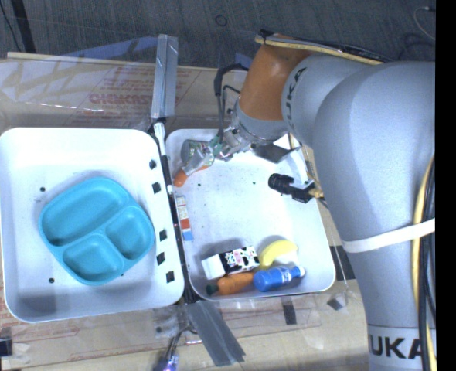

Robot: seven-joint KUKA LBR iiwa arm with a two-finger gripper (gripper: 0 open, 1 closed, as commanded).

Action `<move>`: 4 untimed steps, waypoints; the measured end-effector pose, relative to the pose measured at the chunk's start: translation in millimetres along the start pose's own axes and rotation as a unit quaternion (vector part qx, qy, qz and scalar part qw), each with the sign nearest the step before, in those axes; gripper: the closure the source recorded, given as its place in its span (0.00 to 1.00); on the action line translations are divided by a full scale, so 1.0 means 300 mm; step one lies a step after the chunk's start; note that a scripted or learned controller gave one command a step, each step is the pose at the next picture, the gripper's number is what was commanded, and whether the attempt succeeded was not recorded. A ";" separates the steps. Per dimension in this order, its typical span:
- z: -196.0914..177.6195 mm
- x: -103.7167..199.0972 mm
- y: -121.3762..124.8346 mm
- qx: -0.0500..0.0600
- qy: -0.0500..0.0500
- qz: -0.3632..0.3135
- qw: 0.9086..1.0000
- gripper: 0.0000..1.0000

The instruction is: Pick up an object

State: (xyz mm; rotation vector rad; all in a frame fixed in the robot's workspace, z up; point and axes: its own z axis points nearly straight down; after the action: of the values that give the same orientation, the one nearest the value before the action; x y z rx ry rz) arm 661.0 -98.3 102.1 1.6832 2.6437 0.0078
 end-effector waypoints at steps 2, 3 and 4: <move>-0.014 0.002 -0.016 0.010 0.003 -0.002 1.000 0.00; 0.001 0.003 0.000 0.001 0.001 -0.021 1.000 0.00; -0.013 -0.004 -0.022 0.011 0.002 -0.022 1.000 1.00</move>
State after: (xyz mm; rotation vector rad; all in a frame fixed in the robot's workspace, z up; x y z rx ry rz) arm 655.5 -102.2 105.9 1.6336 2.6927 -0.0187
